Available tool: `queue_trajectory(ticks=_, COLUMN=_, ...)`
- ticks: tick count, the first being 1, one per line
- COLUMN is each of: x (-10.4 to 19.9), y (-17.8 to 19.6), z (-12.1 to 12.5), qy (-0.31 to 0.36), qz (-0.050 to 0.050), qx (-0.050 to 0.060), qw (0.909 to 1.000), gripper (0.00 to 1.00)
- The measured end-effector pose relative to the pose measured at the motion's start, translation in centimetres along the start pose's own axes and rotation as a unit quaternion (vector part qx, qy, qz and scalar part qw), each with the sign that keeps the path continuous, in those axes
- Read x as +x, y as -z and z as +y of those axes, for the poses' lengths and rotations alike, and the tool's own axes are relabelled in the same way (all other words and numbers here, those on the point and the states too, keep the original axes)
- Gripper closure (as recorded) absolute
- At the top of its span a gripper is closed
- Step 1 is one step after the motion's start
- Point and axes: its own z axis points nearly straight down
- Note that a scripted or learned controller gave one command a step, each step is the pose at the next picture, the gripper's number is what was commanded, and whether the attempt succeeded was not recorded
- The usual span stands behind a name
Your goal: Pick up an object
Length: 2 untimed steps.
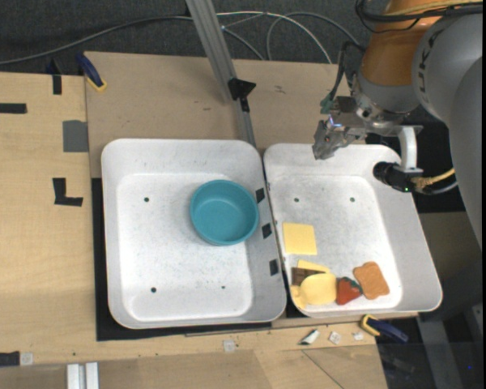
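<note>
Lying at the near edge of the surface (178,87), a few small white scraps (322,336) and a blue-and-yellow clamp (382,327) sat just in front of the right bin (405,241). Inside that bin, along its near wall, a cluster of objects was grouped together: a pale yellow rounded piece (316,289), a red piece (347,291) touching its right side, and an orange-brown slab (372,279) just beside the red piece. A thin yellow piece (311,267) lay directly behind the rounded one, with a small dark brown item (296,276) at its left. Slightly farther back, a yellow square (300,238) lay flat near the bin's left wall, apart from the cluster. The left bin (130,217) adjoined the right bin along their shared edge and contained a teal bowl (223,211), upright, positioned toward its right half. At the far edge of the right bin, the gripper (326,145) hung over the back rim, well apart from all objects in the bin. No object was seen at the gripper; whether the fingers were open or closed could not be determined. The arm (405,47), grey with an orange band, extended from the right. A grey pole (215,47) rose behind the bins, and another blue-and-yellow clamp (91,71) rested at the surface's far left corner.
</note>
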Motion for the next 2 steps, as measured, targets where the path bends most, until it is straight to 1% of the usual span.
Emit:
queue_trajectory(ticks=1, x=4.6, y=-1.0, z=-0.2, qy=-0.001, qz=0.0, qx=0.0, qw=1.0, gripper=1.0)
queue_trajectory(ticks=2, x=10.0, y=0.1, z=0.3, qy=0.001, qz=0.0, qx=-0.001, qw=1.0, gripper=1.0)
